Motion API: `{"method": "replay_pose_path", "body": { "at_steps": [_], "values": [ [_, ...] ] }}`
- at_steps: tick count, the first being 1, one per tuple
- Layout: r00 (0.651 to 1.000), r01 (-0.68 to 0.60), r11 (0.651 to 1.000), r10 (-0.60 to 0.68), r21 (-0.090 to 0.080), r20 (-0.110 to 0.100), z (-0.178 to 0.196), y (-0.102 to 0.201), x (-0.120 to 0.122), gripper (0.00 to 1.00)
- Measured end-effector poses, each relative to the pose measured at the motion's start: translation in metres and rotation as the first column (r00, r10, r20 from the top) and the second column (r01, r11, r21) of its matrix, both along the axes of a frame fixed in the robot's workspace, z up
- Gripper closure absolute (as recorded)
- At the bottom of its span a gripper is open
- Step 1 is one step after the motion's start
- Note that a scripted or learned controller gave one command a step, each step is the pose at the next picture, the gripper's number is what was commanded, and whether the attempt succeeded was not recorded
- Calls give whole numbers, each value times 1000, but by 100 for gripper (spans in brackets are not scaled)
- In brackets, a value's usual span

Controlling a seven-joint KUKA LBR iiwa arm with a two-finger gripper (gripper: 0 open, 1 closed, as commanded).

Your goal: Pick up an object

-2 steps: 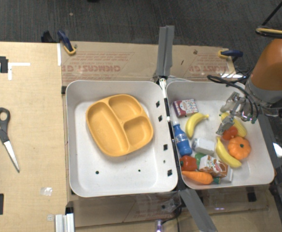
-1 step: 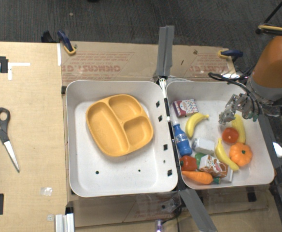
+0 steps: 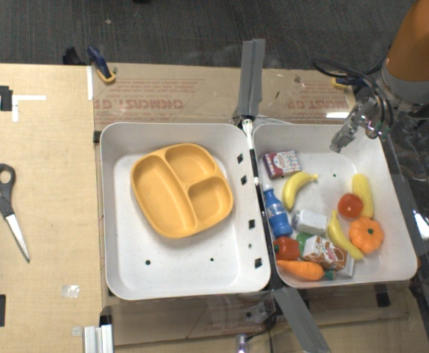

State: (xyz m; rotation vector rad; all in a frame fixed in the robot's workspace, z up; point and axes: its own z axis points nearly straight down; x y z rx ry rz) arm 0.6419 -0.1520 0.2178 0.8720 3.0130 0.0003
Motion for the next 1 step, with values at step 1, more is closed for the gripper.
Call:
{"method": "replay_pose_path", "body": {
  "at_steps": [1],
  "values": [
    [1000,0,1000,0,0,-1,0,0,0,0]
  ]
}}
